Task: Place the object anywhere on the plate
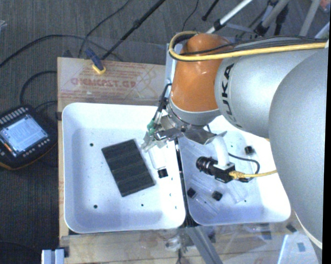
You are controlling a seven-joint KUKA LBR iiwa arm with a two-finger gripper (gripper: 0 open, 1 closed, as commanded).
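The gripper (157,147) is being held just right of the dark plate (128,167), whose long side is slanting. Whether it is clenched cannot be told.

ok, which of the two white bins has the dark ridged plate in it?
The left bin. The dark plate lies flat near its middle; the right bin holds small black pieces instead.

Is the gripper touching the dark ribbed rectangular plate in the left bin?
Apart. In the camera view, bare white bin floor separates the gripper from the dark ribbed rectangular plate.
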